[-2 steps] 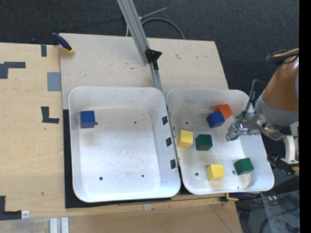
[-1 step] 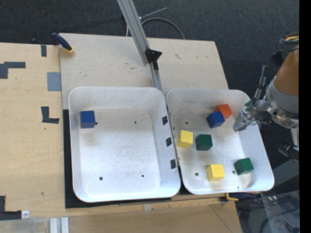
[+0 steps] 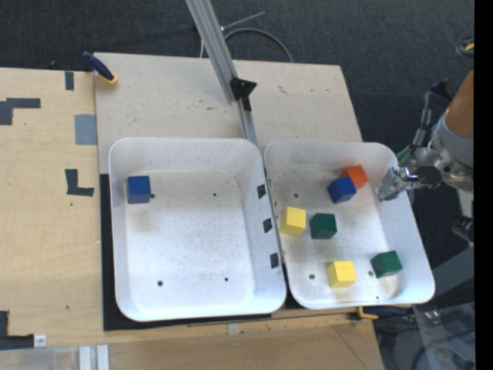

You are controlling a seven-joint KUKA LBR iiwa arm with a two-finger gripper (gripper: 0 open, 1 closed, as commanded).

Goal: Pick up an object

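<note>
Six cubes lay in the right bin (image 3: 416, 241), one in the left bin (image 3: 185, 149).
Nearest were a yellow cube (image 3: 341, 273) and green cube (image 3: 386, 264); the gripper (image 3: 391, 183) hovered at the right rim, its state unclear.

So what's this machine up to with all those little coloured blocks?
A robot arm is reaching in from the right, trying to pick up a block. Its gripper sits at the right rim of the right bin, and no block is between its fingers. That bin holds an orange cube, a blue cube, two yellow cubes and two green ones. The left bin holds one blue cube.
</note>
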